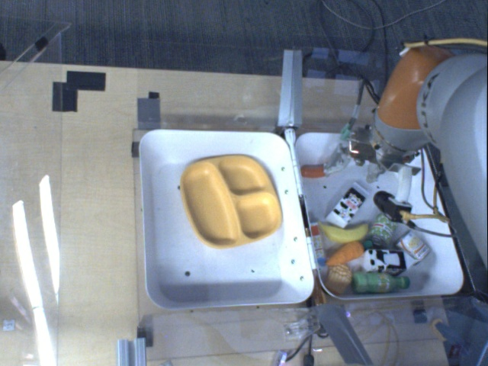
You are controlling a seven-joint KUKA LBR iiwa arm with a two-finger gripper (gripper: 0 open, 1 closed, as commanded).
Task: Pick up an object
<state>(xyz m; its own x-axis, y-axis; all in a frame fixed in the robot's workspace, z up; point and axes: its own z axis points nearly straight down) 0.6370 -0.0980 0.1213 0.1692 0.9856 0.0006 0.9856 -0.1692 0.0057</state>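
The right bin (pixel 450 280) holds a heap of small objects. Among them are a yellow banana (pixel 343 232), an orange carrot (pixel 347 253), a green bottle (pixel 379 282) lying flat and a white box with black and red marks (pixel 350 204). A small red piece (pixel 313 171) lies near the bin's left wall. The grey arm with its orange band (pixel 404 90) reaches in from the right. My gripper (pixel 355 148) hangs over the far part of the right bin, above and apart from the heap, with nothing seen in it.
The left bin (pixel 164 273) holds a yellow divided plate (pixel 230 198). A black-and-white toy (pixel 383 260), a brown round item (pixel 338 277) and a small can (pixel 414 245) crowd the right bin's near half. A metal divider post (pixel 290 90) stands between the bins. Cables (pixel 358 10) trail behind the bench.
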